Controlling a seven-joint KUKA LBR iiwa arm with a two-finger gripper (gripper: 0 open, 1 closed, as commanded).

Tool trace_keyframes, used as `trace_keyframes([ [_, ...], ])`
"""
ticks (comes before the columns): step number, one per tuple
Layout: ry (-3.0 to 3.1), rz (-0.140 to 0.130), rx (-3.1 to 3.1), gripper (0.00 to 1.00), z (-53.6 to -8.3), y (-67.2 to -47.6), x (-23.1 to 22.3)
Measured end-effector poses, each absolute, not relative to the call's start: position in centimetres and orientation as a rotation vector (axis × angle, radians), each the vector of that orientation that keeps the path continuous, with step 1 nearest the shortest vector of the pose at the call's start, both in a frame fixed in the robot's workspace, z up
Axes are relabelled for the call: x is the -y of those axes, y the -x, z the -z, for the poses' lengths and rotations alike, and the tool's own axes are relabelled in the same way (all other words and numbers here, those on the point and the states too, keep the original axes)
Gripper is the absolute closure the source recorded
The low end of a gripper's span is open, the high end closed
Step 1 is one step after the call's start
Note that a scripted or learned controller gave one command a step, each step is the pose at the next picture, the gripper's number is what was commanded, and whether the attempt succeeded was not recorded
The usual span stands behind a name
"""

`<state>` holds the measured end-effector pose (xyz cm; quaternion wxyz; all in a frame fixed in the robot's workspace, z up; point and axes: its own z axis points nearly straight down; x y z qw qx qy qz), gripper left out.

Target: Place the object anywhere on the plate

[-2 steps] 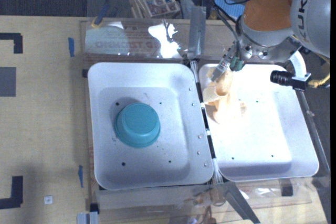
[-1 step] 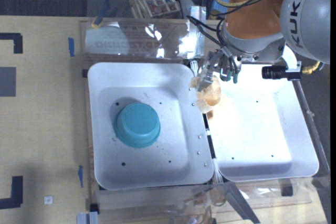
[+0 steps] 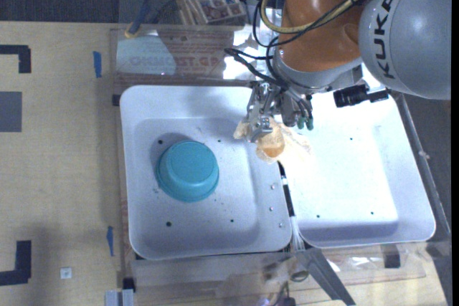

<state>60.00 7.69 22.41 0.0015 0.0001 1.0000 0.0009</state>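
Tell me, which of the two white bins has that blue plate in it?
The left bin holds the blue plate, near its middle. The right bin has none; the hand hangs near the divide between the bins, with a tan object beneath it.

We counted two shallow white bins, the left bin and the right bin, set side by side at the frame's centre. One teal plate lay in the left one. One tan object hung at the seam between them, under the one gripper of the single arm in the upper right.
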Motion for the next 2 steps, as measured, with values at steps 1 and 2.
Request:
trace_keyframes([
  [1, 0.007, -0.003, -3.139, 1.0, -22.6, -58.66, -12.75],
  [2, 0.006, -0.003, -3.138, 0.0, -22.63, -58.67, -12.73],
])
